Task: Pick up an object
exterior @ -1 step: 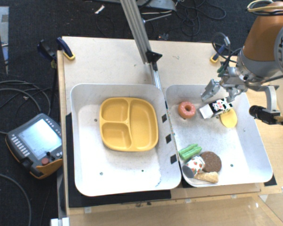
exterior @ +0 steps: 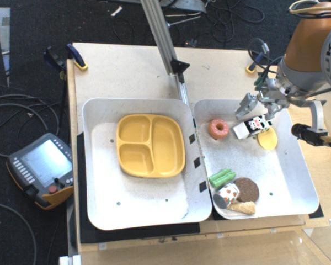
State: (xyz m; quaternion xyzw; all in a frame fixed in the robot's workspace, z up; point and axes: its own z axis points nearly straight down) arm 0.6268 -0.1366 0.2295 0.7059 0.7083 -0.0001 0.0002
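At the near edge of the right bin lies a cluster of small items: a tan wedge-shaped piece, a small white printed item touching it, a round brown cookie-like disc just beside, and a ribbed green piece at the cluster's far-left side. Farther back in the same bin a pink ring doughnut lies alone near the left wall. To its right a white block with black markings sits against a smooth yellow oval piece. The hand hangs directly over the white block, tilted toward the bin floor; whether its fingers are spread or closed cannot be told, and nothing is seen gripped between them. The grey arm with its orange band enters from the right. The left bin, shallow, white and round-cornered, holds one yellow three-compartment tray, matte plastic, lying flat. Both bins rest on the pale desk. A slanted metal rail crosses the desk's far side toward the seam between the bins. A teach pendant lies on the dark floor at left.
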